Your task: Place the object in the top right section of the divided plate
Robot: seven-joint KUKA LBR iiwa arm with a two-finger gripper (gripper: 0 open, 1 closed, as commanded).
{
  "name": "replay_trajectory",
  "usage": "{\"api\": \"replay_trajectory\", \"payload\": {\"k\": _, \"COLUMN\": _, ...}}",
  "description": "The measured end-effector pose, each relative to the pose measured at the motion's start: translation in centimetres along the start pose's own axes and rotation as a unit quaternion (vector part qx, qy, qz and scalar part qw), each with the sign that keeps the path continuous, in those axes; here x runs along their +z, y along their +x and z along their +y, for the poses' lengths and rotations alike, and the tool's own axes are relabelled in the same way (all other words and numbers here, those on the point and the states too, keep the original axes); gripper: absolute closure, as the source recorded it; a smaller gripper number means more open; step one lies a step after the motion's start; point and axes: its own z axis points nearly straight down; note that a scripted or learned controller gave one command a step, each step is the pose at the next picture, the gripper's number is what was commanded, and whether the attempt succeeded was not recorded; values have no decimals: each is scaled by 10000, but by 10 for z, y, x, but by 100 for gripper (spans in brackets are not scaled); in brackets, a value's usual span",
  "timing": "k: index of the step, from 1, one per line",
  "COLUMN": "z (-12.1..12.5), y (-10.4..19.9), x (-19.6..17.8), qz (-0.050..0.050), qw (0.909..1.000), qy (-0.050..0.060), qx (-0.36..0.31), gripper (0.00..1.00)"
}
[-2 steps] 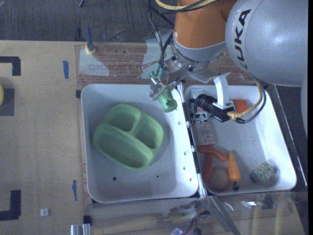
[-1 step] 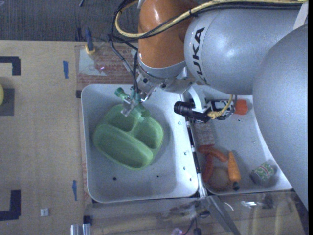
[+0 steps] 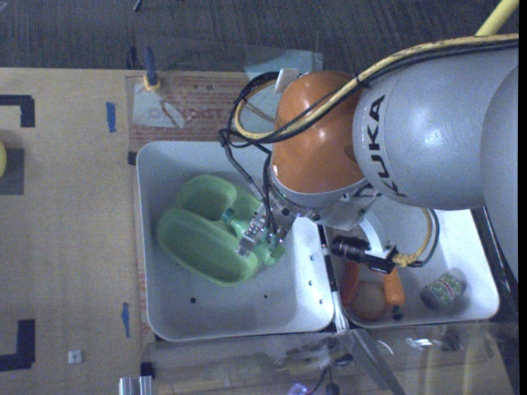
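Note:
A light green divided plate [image 3: 198, 237] lies in the left white bin [image 3: 165, 303], toward its upper middle. My gripper [image 3: 257, 239] hangs low over the plate's right side, at the ridge where the sections meet, and hides that part of the plate. A small darker green piece [image 3: 230, 216] shows just left of the gripper tip, on or just above the plate; I cannot tell what it is. The orange wrist band [image 3: 317, 138] and grey arm [image 3: 436, 122] cover the bin's upper right corner.
The right bin [image 3: 486, 303] holds an orange carrot-like piece [image 3: 394, 288], a tan round item [image 3: 370, 299] and a small green-and-white can [image 3: 443, 290]. A black cable plug [image 3: 356, 250] hangs over the divide between the bins. Wooden bench [image 3: 66, 220] lies to the left.

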Motion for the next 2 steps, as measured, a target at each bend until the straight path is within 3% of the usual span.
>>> {"api": "replay_trajectory", "payload": {"k": 1, "z": 0, "y": 0, "x": 0, "qz": 0, "qw": 10000, "qy": -1, "qx": 4, "gripper": 0}}
{"api": "replay_trajectory", "payload": {"k": 2, "z": 1, "y": -1, "x": -11, "qz": -10, "qw": 10000, "qy": -20, "qx": 10, "gripper": 100}}
